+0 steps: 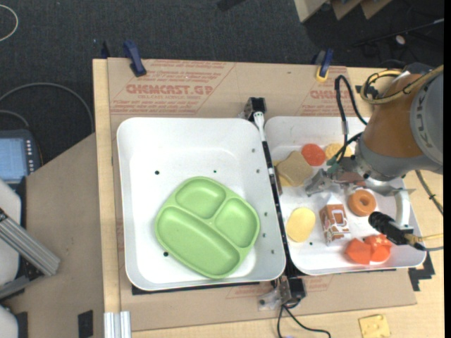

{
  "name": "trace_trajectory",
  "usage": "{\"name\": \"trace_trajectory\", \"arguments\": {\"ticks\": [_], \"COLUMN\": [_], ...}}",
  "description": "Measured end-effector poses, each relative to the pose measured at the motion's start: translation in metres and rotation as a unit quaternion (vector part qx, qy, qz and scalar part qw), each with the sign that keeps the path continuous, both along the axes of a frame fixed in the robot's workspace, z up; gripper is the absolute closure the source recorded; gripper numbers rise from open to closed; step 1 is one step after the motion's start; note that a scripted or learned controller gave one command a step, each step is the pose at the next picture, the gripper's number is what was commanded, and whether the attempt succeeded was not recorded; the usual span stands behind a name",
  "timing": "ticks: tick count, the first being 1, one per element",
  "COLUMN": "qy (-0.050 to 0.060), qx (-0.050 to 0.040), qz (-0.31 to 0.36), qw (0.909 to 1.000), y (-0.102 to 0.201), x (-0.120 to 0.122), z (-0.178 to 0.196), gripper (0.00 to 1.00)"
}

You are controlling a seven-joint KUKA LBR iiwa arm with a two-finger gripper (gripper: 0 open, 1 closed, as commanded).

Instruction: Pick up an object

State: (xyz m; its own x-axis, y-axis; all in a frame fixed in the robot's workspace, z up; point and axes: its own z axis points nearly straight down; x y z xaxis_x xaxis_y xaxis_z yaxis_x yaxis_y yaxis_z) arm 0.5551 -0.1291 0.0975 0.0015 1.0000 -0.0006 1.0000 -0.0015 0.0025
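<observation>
Right bin, near to far: one orange-red piece at 5 o'clock, one yellow round piece at 7, one red-white carton just beside it, one doughnut mid-right, one tan slab at 10, one red tomato at 12. Gripper sits low at centre between slab and carton; open or closed: can't tell. Left bin: one green divided plate.

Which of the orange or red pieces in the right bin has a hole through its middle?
The orange ring, beside the gripper; the other reddish pieces are solid.
</observation>
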Motion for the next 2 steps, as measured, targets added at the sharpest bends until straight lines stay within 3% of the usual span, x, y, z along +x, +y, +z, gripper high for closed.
{"name": "trace_trajectory", "arguments": {"ticks": [1,2], "qy": [0.005,-0.001], "qx": [0.0011,-0.0006], "qz": [-0.001,0.0], "qw": [1.0,1.0], "y": [-0.009,-0.009], "x": [-0.062,-0.057], "z": [-0.014,-0.001], "gripper": [0.0,1.0]}}
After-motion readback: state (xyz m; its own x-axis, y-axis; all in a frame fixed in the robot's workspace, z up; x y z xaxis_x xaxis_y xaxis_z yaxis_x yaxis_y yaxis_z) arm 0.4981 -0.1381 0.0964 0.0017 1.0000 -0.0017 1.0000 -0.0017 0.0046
